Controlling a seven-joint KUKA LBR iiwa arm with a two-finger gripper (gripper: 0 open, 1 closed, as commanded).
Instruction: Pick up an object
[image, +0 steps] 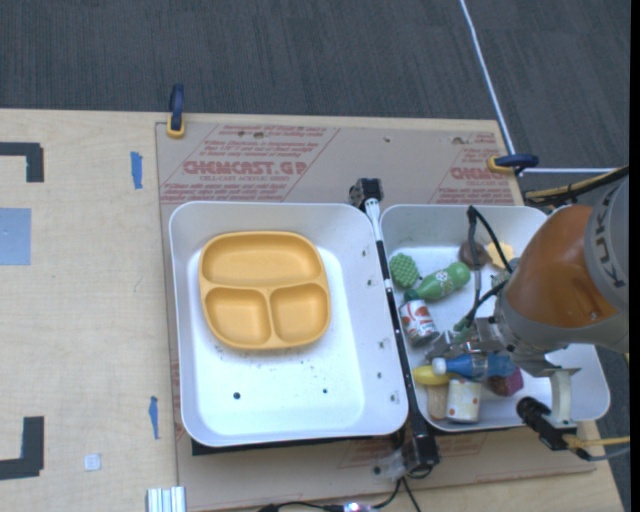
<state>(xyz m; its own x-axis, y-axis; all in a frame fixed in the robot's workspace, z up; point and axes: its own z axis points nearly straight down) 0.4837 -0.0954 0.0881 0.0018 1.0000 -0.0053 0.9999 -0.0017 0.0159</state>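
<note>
From my seat at the remote station I look down on two white bins side by side. The left bin (350, 300) holds a yellow divided tray (265, 288). The right bin (595, 395) holds a crowded pile of small things, and the arm (560, 280) reaches over it from the right, its orange band covering much of the bin.

The gripper (478, 352) sits low in the pile, just above a blue piece (470, 366) and a yellow piece (430, 376). I cannot tell whether its fingers are spread or closed, and I see nothing clearly between them.

The likeliest target, in my judgement, is the green bottle (440, 283), lying flat near the bin's middle, just beside a green bumpy ball (403, 268) and above a small can (418, 320). Its long axis runs from lower left to upper right, with the thicker end towards the upper right.

To do this step well I would close across the bottle's narrow width, at right angles to that axis, and come down where neighbours are not touching, since the clutter could jam a finger or drag a second item up
</note>
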